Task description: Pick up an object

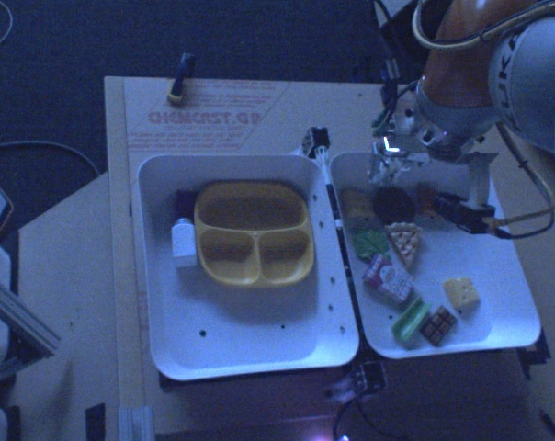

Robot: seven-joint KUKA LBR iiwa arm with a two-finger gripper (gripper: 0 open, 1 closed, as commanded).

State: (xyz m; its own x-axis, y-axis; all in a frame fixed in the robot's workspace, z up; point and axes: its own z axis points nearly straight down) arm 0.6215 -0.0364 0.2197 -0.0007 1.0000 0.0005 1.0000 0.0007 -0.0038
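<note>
- Nearest the camera, in the right bin [512, 315], lay a chocolate bar [438, 325] touching a green piece [409, 321]; a cheese block [460, 294] sat just beside them.
- Farther up lay a pink packet [389, 279], a pizza slice [404, 243], a green leaf [370, 243] and a dark round object [393, 204].
- The gripper [389, 167] hung above that dark object at the bin's far end; whether its fingers stood wide or narrow could not be told.
- The left bin [167, 329] held a yellow divided plate [254, 233]; a white bottle [184, 243] touched its left side.

Left bin [158, 333] holds a yellow divided plate [254, 232] with a small white bottle [184, 243] just beside it on the left.
</note>
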